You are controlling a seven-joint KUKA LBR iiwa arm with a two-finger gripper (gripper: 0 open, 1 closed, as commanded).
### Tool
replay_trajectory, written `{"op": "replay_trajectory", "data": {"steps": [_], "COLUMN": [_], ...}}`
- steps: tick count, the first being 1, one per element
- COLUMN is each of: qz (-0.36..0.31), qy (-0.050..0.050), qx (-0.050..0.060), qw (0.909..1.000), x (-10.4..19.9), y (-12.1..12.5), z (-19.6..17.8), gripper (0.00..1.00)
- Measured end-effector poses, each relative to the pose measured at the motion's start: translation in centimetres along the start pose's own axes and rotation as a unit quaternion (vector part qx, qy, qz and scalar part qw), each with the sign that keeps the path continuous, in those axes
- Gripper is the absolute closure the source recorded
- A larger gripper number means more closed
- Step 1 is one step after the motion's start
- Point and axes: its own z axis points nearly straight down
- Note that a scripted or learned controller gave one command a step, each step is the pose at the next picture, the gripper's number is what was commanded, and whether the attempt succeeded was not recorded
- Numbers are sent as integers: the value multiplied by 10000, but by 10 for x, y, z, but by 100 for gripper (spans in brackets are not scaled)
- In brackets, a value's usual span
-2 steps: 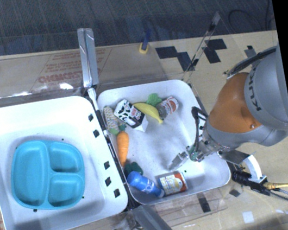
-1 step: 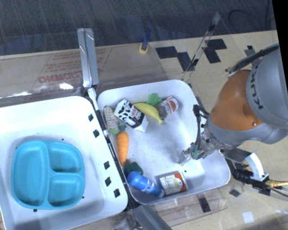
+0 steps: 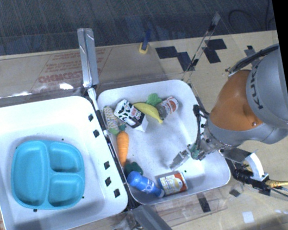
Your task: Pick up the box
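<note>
- You see two white bins side by side on the bench; take the right bin (image 3: pixel 184 91) as your landmark for everything below.
- The box (image 3: pixel 129 112), a small carton with black and white cow-like patches, lies tilted at the far left part of the right bin, near its back wall.
- Just right of the box, a banana (image 3: pixel 149 110) lies touching or nearly touching it, with a green item (image 3: pixel 154 99) behind the banana and a small jar with a red label (image 3: pixel 169 106) just beyond it.
- Left of the box, a corn cob (image 3: pixel 110 118) rests against the bin's left wall, and a carrot (image 3: pixel 122 146) lies below it along that same wall.
- At the near left corner of the right bin you find a blue bottle (image 3: pixel 141 184), with a dark green item (image 3: pixel 132 169) just behind it and a can with a red label (image 3: pixel 172 183) lying on its side just to its right.
- The gripper (image 3: pixel 180 158) sits low over the near right part of the right bin, well apart from the box; you can't tell from this view how its tips stand, and nothing shows between them.
- The arm (image 3: pixel 242 111), grey with an orange band, reaches in over the bin's right wall.
- Left of the right bin, the left bin (image 3: pixel 33 112) holds a blue divided plate (image 3: pixel 46 173).
</note>
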Motion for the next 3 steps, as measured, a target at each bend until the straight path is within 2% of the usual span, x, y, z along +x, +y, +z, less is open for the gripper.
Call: {"op": "replay_trajectory", "data": {"steps": [1, 2, 3], "qz": [-133, -155, -157], "qy": [5, 10, 10], "qx": [11, 14, 15], "qw": [9999, 9999, 9999], "x": [33, 34, 34], "y": [8, 9, 9], "z": [11, 1, 1], "gripper": [0, 100, 0]}}
